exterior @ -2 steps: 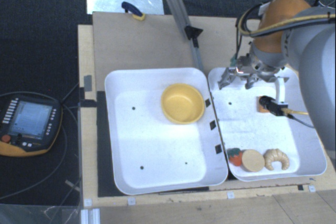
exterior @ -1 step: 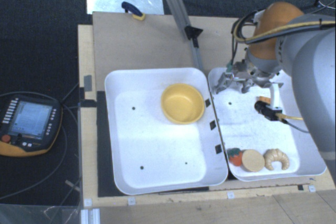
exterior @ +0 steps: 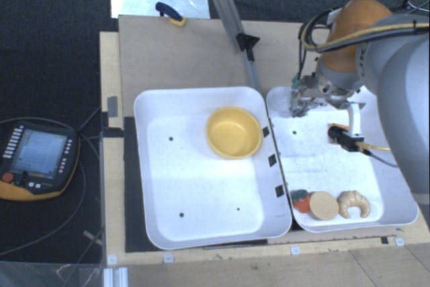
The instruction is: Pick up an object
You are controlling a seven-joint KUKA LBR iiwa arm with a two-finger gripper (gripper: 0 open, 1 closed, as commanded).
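The bench (exterior: 195,54) is a pale tan board resting on a dark carpeted floor (exterior: 54,23). Two shallow white bins sit side by side on it, their inner rims touching or very nearly so. Black strips of tape edge the bench under the bins, and small black tabs line the seam between them.

The left bin (exterior: 168,212) holds one yellow bowl (exterior: 234,132), upright, near its upper right corner. Three small dark dots mark its floor.

The right bin (exterior: 322,171) holds three items in a row along its near edge: a small red and green item (exterior: 299,199) at the left, partly tucked behind a round tan disc (exterior: 323,206), and a croissant-shaped piece (exterior: 354,203) just beside the disc at the right.

The grey arm (exterior: 396,77) enters from the right, its orange band (exterior: 353,27) above the wrist. The gripper (exterior: 299,103) hangs over the far left corner of the right bin, well apart from the three items. Nothing is seen between its fingers; whether they are spread or pressed together cannot be told. A black fitting with a yellow lead (exterior: 346,140) hangs below the wrist over the bin.

A metal pole (exterior: 225,0) slants across the back of the bench. A blue and yellow clamp (exterior: 169,13) sits at the rear edge. A handheld control pendant (exterior: 37,158) with a lit screen lies on the floor at left.
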